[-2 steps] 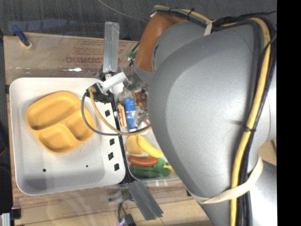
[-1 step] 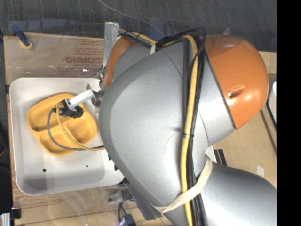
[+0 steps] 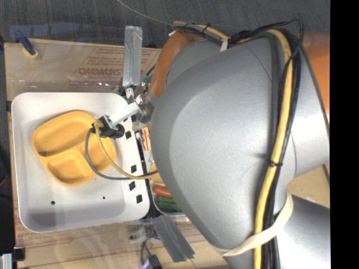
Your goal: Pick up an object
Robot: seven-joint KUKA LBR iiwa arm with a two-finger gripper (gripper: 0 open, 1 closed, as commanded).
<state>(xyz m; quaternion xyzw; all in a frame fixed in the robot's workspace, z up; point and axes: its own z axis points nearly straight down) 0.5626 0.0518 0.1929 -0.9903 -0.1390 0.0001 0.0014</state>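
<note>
Faintly, "CHEMCAST" on clear sheet (image 3: 84, 58)

Robotics lab, by the look of it: a grey industrial arm (image 3: 235, 139) with strapped yellow and black cabling (image 3: 279, 122) is mounted over a white bin (image 3: 33, 217). Beside the bin, taped-down cardboard (image 3: 73, 63) and dark carpet (image 3: 67, 4) are seen.

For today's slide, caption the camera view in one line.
Grey arm over two white bins; yellow divided tray in the left one.
</note>
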